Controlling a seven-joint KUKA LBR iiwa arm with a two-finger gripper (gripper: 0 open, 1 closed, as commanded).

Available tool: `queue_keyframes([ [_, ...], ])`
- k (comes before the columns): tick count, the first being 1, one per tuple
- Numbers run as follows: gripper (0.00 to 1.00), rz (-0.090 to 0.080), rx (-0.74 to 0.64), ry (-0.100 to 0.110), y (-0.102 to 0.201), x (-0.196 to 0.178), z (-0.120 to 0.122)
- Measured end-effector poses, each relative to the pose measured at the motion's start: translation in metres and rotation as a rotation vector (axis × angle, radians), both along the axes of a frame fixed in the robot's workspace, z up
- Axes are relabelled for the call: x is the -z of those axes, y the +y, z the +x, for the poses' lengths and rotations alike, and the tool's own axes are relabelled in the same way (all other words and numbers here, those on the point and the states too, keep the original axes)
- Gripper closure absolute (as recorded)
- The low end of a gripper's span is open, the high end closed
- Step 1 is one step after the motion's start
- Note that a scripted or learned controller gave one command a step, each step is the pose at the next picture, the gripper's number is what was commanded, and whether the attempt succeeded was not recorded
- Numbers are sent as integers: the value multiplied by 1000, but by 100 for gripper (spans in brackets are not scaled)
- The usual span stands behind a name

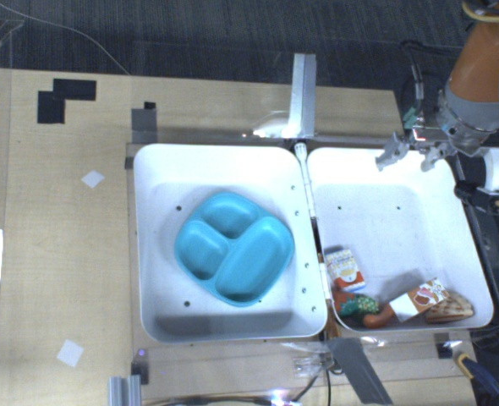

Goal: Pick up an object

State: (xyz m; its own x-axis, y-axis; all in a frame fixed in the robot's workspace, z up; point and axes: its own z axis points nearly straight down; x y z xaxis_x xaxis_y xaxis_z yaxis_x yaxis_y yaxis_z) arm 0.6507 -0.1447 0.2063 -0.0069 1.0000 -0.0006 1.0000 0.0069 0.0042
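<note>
**Two bins side by side on the worktop**

The left bin (148,227) holds a divided tray (234,248) near its middle. The right bin (402,218) has its things along the near edge: a small packet (344,267) by the dividing wall, toy vegetables (364,307) just in front of it, and a pizza slice (435,303) to their right.

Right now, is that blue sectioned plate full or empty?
Empty. The blue plate lies flat in the left bin, and all three of its compartments show bare blue.

Grey arm (486,100) w/ orange band, small metal claw (408,154).
</note>
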Motion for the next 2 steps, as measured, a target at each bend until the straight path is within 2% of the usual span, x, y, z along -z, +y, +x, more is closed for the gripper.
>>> queue_keyframes([
  [1,0,0,-64,1,56,111,-32],
  [2,0,-2,-206,-7,45,117,-89],
])
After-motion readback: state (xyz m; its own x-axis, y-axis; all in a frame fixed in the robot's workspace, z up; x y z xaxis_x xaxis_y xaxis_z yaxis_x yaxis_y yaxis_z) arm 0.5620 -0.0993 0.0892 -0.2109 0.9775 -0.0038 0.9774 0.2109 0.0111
